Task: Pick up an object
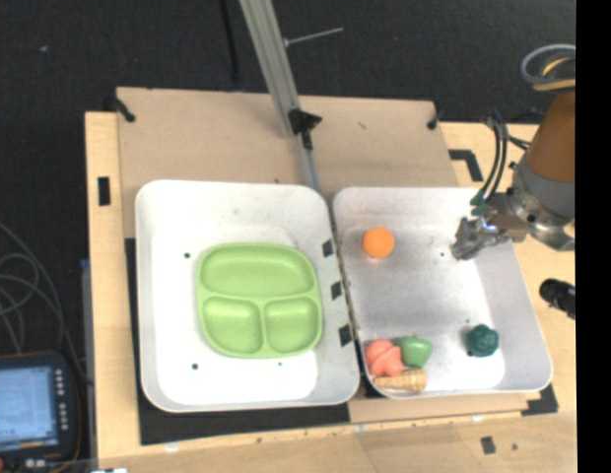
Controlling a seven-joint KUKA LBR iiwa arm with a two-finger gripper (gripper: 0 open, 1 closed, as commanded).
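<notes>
- One tabletop (pixel 217 136) of pale wood carries two shallow white bins side by side: the left bin (pixel 168 225) and the right bin (pixel 512 313).
- The left bin holds one thing, a light green tray (pixel 258 299) with three compartments, one long one at the top and two smaller ones below; it lies flat near the bin's middle.
- The right bin holds five small things.
- One orange ball (pixel 378 242) sits alone in the upper left part of the right bin, near the wall shared with the left bin.
- One dark green object (pixel 482 340) lies near the right bin's lower right side, well apart from the ball.
- Three things cluster in the lower left corner of the right bin: one pink object (pixel 384 357), one green object (pixel 416 350) just beside it on the right, and one tan object (pixel 406 381) below both, against the bin's front wall.
- One tool (pixel 466 239) reaches in from the right on the grey arm, over the upper right part of the right bin; nothing shows between its fingers, and whether it is released or clenched I cannot tell.
- One thin metal pole (pixel 271 57) slants from the top edge toward the gap between the bins.
</notes>
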